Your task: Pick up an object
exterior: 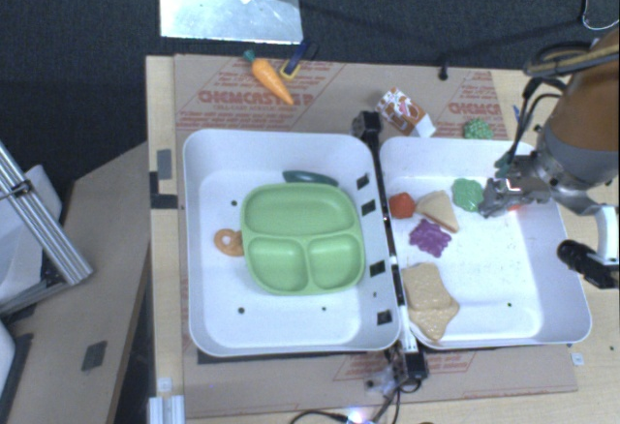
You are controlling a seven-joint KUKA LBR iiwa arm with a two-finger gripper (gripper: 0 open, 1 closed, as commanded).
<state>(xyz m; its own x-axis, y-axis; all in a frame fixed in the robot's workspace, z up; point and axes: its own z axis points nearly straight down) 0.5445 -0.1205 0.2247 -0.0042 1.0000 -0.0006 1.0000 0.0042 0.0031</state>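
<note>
The bench (194,93) carries two white bins side by side. The left bin (208,219) holds a green divided plate (300,238) at its middle, which hides most of a dark green thing (310,178) poking out past its far edge; what that thing is cannot be made out. An orange ring (229,242) lies just left of the plate, touching or nearly touching its rim.

The arm (581,122) comes in from the right over the far right corner of the right bin (552,311), and is cut off at the frame's edge (its orange band is in shadow). It covers part of that bin's far wall.

In the right bin, a tan slab (430,300) lies at the near left, its near end overlapping the bin's rim. Further away lie a purple cluster (429,237), a tan wedge (441,211), a red piece (402,205) by the left wall, and a green lump (467,194) just left of the gripper (499,195). The gripper hangs low beside the lump, seemingly touching it; the fingertips are blurred against the bin floor, so whether they are parted or closed, or grip anything, I cannot tell.

Beyond the bins, on the bench, lie a carrot (271,79), a small red-and-white packet (401,110) and a small green bit (477,129).
</note>
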